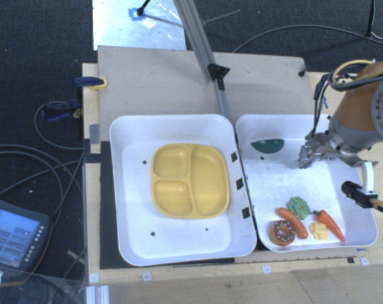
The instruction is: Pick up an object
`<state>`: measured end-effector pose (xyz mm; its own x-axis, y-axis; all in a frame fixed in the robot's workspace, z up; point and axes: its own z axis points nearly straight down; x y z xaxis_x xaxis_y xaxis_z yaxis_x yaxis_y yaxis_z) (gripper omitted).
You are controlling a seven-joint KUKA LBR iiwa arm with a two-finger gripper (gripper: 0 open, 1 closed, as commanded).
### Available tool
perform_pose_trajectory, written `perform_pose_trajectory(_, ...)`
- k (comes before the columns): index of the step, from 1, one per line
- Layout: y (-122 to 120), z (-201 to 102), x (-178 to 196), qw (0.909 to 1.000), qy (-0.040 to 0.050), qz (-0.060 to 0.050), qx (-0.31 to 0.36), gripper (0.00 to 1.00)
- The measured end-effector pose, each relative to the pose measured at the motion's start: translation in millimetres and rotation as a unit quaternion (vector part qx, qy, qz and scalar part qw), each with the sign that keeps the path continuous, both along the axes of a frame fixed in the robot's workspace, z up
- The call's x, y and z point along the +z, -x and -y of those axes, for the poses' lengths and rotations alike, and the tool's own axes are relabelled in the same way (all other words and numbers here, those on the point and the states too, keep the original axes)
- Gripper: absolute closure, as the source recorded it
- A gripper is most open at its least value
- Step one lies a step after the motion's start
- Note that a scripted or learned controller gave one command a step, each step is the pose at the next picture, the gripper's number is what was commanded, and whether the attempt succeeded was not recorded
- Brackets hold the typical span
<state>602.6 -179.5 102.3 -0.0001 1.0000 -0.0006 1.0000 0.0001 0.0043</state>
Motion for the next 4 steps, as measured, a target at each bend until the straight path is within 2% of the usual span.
perform_pose_trajectory(1,-6.8,-1.1,64.2,1.0000,0.0008,0.002,0.003,1.00)
perform_pose_trajectory(2,-8.7,-0.9,111.0,1.0000,0.0007,0.002,0.003,1.00)
perform_pose_trajectory(4,4.0,-117.2,125.1,1.0000,-0.0018,-0.002,0.006,1.00)
